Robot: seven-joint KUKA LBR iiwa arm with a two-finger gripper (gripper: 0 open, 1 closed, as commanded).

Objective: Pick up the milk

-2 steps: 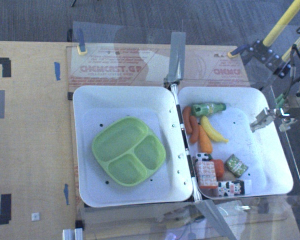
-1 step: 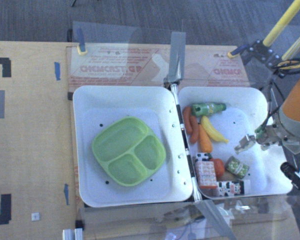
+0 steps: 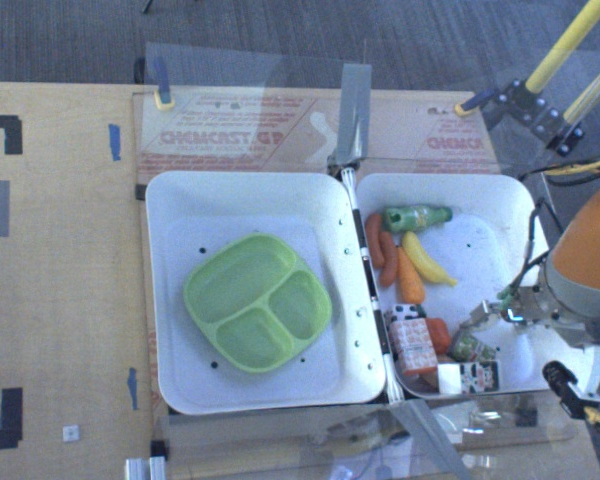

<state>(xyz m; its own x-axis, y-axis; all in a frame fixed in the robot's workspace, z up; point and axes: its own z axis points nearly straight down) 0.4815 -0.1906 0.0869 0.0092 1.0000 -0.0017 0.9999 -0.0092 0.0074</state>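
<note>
The milk carton (image 3: 412, 344) lies wedged beside the carrot (image 3: 409, 277); the gripper (image 3: 490, 315), grip state unclear, risks snagging crowded neighbours instead.

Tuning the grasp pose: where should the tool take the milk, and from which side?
Likely across the milk's long side faces, coming from above. It lies flat by the right bin's left wall, among other items, so a side approach looks blocked. The carton's flat faces suit parallel fingers.
</note>
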